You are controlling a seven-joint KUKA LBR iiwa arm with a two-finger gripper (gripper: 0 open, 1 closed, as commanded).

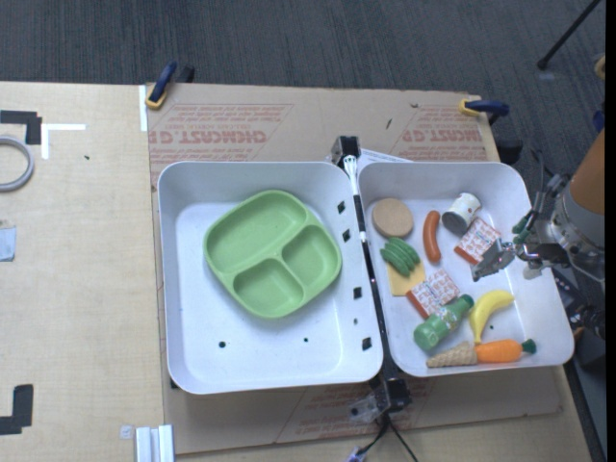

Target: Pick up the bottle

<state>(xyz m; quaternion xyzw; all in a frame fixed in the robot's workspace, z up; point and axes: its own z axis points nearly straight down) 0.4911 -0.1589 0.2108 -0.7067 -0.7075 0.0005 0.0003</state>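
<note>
Only readable print I can spot is on the cardboard sheet point(289, 123) under the two bins: red lettering stamped in two places along its far edge, upside down from this angle, too soft to make out properly. The red-and-white packets point(478, 241) in the right bin have some pattern, but nothing legible there.

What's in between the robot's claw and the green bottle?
In the camera view, the yellow banana lies between the gripper and the green bottle, close to the bottle's cap end. The rest of that stretch is bare white bin floor.
</note>
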